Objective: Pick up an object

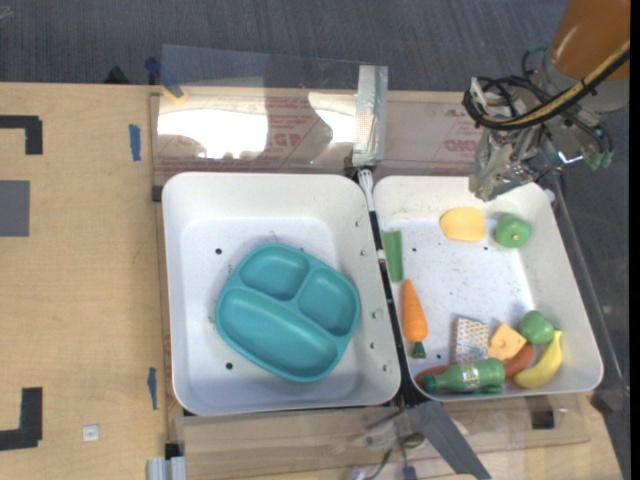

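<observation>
- Green glass-look plastic marks the nearest item: a toy bottle (466, 376) lying on its side along the front wall of the right-hand bin (470, 278), with a red piece half hidden just behind it.
- Beside the bottle toward the bin's right corner sit a smooth curved banana (545, 361), a yellow cheese-like wedge (506, 342), a rounded green fruit (537, 325) and a flat speckled card (467, 336), all crowded and touching or nearly so.
- Left of that card, an orange carrot (413, 313) tapers along the bin's left wall, with a flat green strip (392, 254) beyond it.
- Farther back, well apart from the front cluster, a glossy yellow lemon-shaped piece (463, 224) lies just beside a green apple (512, 231) near the bin's rear wall.
- Over that rear wall hangs the gripper (497, 180) on the grey arm with its orange band (590, 23); whether the jaws are parted or closed cannot be told, and nothing is seen between them.
- Likely step: descending on a target. The lemon-shaped piece and apple lie closest beneath; both are rounded and slick, so a centred, straight-down close across the widest part would suit, keeping off the bin wall.
- Left of this bin, a second white bin (190, 268) holds a matte teal divided plate (288, 311), on the plywood worktop (70, 268).
</observation>
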`<action>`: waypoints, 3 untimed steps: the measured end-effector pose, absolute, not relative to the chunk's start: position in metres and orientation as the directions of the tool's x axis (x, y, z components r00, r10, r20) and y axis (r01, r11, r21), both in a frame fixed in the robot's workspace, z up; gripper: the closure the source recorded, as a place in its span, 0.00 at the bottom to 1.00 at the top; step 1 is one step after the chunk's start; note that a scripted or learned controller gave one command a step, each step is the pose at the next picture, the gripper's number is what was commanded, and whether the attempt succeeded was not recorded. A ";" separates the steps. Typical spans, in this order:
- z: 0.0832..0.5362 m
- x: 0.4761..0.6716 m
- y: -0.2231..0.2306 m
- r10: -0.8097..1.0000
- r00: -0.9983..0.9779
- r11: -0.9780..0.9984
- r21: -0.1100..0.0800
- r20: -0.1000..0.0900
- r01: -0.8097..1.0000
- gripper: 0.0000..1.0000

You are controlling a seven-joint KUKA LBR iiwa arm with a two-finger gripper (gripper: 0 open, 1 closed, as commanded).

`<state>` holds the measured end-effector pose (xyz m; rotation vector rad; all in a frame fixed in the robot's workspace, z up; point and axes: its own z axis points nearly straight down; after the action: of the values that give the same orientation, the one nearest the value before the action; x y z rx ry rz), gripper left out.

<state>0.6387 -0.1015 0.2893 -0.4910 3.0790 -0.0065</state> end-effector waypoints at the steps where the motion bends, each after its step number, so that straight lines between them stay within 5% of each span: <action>1: 0.287 0.663 -0.062 -0.238 -0.971 0.971 0.000 -0.011 -0.238 1.00; 2: 0.410 0.668 -0.051 -0.117 -0.993 0.993 -0.003 -0.023 -0.117 1.00; 3: 0.442 0.668 -0.083 -0.405 -0.914 0.914 -0.005 -0.013 -0.405 1.00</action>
<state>0.6677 -0.0834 0.4424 -0.6470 3.0602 -0.0039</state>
